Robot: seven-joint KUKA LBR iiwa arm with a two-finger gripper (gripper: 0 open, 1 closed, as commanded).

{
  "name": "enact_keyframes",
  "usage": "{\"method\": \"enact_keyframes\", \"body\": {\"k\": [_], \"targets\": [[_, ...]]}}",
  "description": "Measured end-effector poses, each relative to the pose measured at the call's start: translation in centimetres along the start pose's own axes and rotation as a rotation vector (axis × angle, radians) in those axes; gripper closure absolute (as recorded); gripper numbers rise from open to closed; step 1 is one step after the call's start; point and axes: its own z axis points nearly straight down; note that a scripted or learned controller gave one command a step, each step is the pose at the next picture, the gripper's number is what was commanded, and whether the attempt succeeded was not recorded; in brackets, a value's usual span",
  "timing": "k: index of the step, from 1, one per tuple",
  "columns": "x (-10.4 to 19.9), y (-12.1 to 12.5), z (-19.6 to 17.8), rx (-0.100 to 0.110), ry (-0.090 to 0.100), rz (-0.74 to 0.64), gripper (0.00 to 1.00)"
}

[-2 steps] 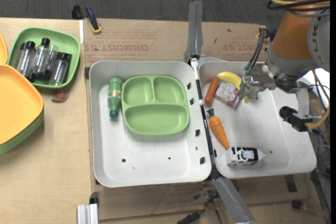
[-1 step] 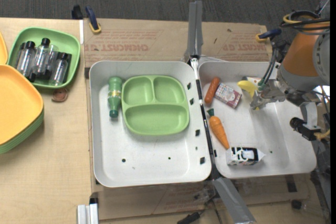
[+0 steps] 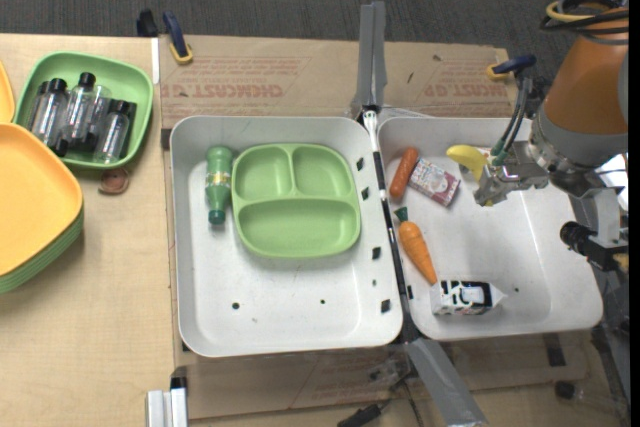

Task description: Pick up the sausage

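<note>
The gripper point(image 3: 492, 187) hangs low over the right bin point(image 3: 530, 310) beside the banana point(image 3: 466, 156), nothing visibly in it, while the sausage point(image 3: 403, 173) lies well apart, leaning along the bin's left wall past the pink packet point(image 3: 434, 181).

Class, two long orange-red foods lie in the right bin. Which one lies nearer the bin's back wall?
The reddish-orange sausage, beside the pink packet. The orange carrot with the green stem lies nearer the front, by the black-and-white carton.
</note>
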Motion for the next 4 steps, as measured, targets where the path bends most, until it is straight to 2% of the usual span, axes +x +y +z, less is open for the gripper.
{"method": "enact_keyframes", "body": {"k": [4], "targets": [[-0.4,0.0,-3.1,0.007,-0.005,-0.007,1.0]]}}
